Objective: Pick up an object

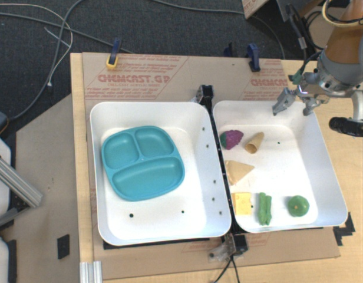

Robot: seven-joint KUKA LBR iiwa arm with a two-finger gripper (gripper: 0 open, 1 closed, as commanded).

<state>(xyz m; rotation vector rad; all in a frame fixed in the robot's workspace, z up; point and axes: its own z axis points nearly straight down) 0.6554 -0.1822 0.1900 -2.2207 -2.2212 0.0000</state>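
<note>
Two white bins sit side by side on the worktop [81, 158], and nothing is lifted yet; the step in hand looks like the approach before a grasp. At far left, loose cables [58, 28] lie on the dark floor. The left bin [111, 217] holds a teal divided plate [143, 161]. The right bin [323, 175] holds the candidates: a purple grape bunch [231, 138], a tan cone [254, 141], a pale wedge [238, 171], a yellow block [242, 203], a green pod [264, 209] and a green round piece [298, 206]. The tool [294, 102] hangs over that bin's far rim with its fingers spread and nothing between them. It must next travel inward and descend on one item. The yellow block and green pod lie close together; the round piece stands more apart.
</note>
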